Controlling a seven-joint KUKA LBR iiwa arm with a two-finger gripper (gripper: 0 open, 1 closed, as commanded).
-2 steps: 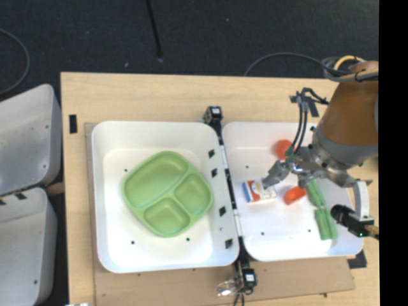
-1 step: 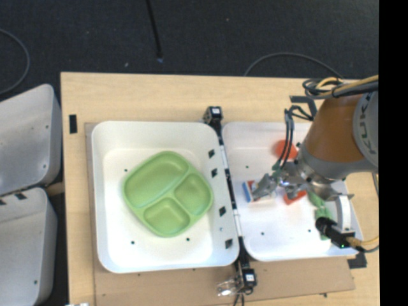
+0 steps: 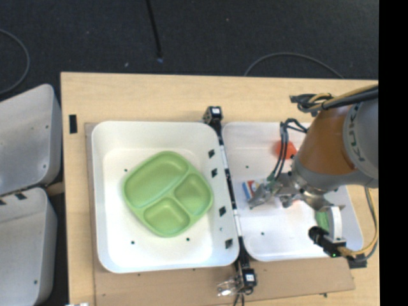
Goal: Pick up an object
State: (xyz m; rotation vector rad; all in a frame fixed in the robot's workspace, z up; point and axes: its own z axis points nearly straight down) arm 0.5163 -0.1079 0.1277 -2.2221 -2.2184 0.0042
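A green three-compartment plate (image 3: pixel 167 193) lies in the left bin (image 3: pixel 108 247). In the right bin (image 3: pixel 280 247) an orange object (image 3: pixel 286 148) shows beside the arm at the far side. A small blue and red item (image 3: pixel 248 187) lies near the bin's left wall. A green and white object (image 3: pixel 331 220) rests at the right, partly hidden by the arm. My gripper (image 3: pixel 262 196) hangs low over the right bin, just right of the blue and red item, with its fingers close above the bin floor.
The arm's orange band (image 3: pixel 328 142) and grey wrist cover much of the right bin's far side. Black cables (image 3: pixel 285 139) loop along the arm. Clips (image 3: pixel 212 114) sit at the divider between the bins. White chair seats (image 3: pixel 25 139) stand left of the bench.
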